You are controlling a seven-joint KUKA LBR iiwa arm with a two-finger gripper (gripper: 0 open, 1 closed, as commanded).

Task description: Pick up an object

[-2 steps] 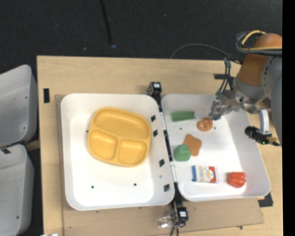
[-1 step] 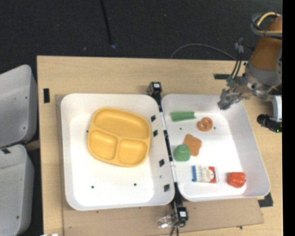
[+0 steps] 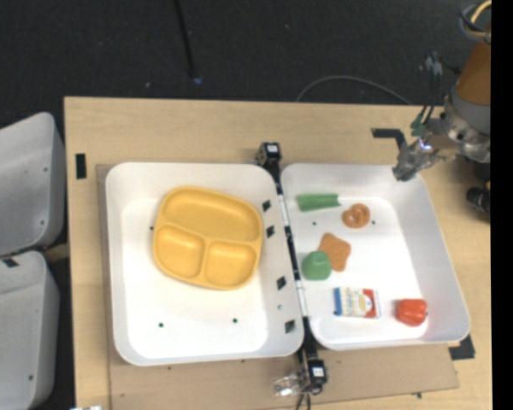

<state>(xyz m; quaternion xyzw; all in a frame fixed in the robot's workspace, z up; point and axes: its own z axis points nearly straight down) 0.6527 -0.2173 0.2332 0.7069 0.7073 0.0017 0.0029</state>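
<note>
Grey two-finger gripper (image 3: 408, 166), finger state indiscernible, hangs over right white bin's (image 3: 440, 254) far right corner, well apart from orange pretzel-shaped toy (image 3: 356, 216); risk: closing on nothing.

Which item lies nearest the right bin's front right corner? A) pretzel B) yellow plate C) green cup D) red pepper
D: the red pepper sits by the front right corner of the right bin, with the small carton just to its left.
</note>
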